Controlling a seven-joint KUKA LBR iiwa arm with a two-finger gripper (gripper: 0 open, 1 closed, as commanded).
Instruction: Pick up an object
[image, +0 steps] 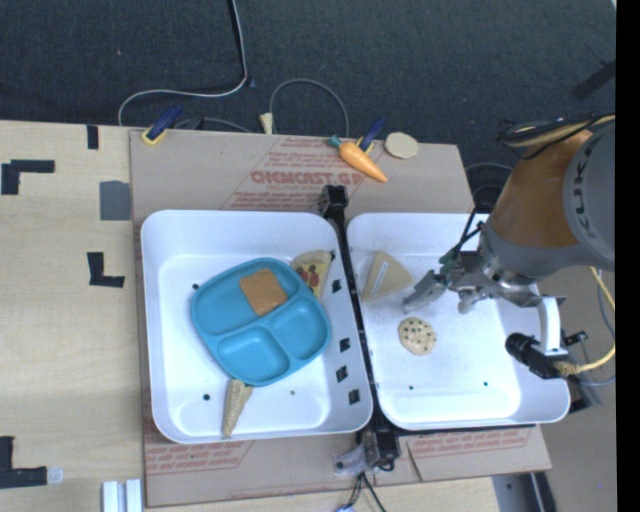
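In the right bin (500, 400) lie a speckled cookie (417, 335) and a pale tan wedge (385, 272) near the divider. My gripper (443, 297) hangs over the right bin, just right of the wedge and above the cookie. It is open, its fingers spread apart with nothing between them. One finger (420, 294) points left toward the wedge. In the left bin (165, 300) a blue divided tray (262, 320) carries a brown square slice (264, 291).
A pizza-like slice (314, 268) lies by the tray's upper right, and a cone (235, 404) lies below the tray. Behind the bins, on the cardboard, rest a toy carrot (362, 160) and a beige disc (402, 146). Cables run along the back.
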